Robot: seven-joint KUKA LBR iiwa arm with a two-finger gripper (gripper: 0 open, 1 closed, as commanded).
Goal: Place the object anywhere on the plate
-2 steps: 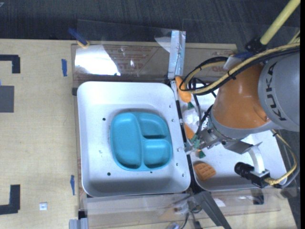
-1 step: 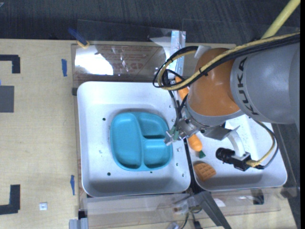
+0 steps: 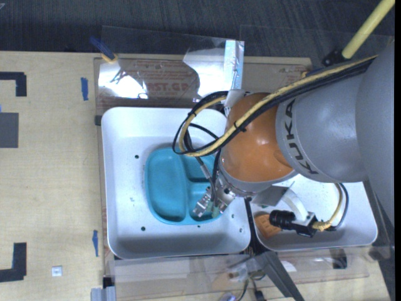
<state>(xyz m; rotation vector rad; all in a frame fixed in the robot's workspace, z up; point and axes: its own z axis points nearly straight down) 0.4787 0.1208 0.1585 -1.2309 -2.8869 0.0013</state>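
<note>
Two white bins under me, and I'm reaching over the left bin (image 3: 119, 168) right now. My gripper (image 3: 208, 205) hangs at the right edge of the blue plate (image 3: 164, 184), down at its lower corner in this view. It's close above the rim or on it, can't say which. Apart or together? From this angle I cannot tell; my own wrist covers too much. The small brown object (image 3: 265, 230) sits in the right bin (image 3: 354, 227), tucked by its left wall, just across from the plate and not on it.
</note>
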